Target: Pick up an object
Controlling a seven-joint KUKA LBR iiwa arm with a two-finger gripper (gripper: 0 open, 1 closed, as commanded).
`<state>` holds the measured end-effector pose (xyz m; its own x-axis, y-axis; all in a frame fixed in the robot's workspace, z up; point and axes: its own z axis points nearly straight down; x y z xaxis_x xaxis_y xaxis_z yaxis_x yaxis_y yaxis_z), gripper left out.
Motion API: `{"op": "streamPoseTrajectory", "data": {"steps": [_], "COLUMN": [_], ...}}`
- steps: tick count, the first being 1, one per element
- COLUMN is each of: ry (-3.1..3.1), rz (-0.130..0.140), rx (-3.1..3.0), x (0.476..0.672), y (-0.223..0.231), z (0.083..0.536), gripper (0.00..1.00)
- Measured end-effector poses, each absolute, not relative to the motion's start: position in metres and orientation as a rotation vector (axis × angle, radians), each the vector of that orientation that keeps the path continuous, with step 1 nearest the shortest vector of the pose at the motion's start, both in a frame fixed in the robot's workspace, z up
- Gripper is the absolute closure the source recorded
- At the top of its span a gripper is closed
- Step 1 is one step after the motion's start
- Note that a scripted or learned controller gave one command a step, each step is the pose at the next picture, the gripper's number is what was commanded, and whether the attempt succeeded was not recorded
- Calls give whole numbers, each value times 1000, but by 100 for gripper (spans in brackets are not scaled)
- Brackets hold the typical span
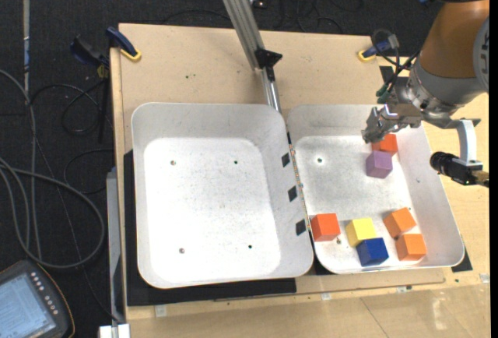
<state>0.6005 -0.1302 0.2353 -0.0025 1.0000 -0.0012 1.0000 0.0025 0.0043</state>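
Counter [202, 64] of pale board carries two shallow white bins side by side. Left bin [156, 173] shows a speckled floor. Right bin [342, 181] holds all the blocks.

Arm [459, 33] comes in from the right, orange band above the wrist, reaching down to the far right part of the right bin. Gripper [379, 126] sits low over that spot, dark and seen from above; whether it is apart or together I cannot tell at this angle.

Just below the gripper, touching or nearly so: an orange block [386, 145], partly hidden by it. Cannot tell if that block is gripped. Right against its near side, a purple block [379, 164] resting on the bin floor.

Near edge of the right bin, a loose cluster:
- orange cube [325, 226], leftmost, close to the bin's left wall
- yellow cube [360, 231], just right of it
- blue cube [373, 251], touching the yellow one on its near side
- two more orange cubes to the right, one farther [400, 221], one nearer [411, 247], close together

A metal pole [237, 5] slants from the far side down to the seam between the bins. Clamps at the far counter corners, left [120, 44] and right [377, 48]. Cables on the dark floor [47, 110] to the left.
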Motion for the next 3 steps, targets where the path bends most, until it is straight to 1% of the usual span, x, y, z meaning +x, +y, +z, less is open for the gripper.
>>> {"op": "streamPoseTrajectory", "data": {"steps": [2, 3], "ry": [2233, 2233], "rz": [0, 2], "rx": [2214, 2213], "x": [575, 558], "y": [-16, 34], "z": [221, 234], "gripper": [100, 100]}}
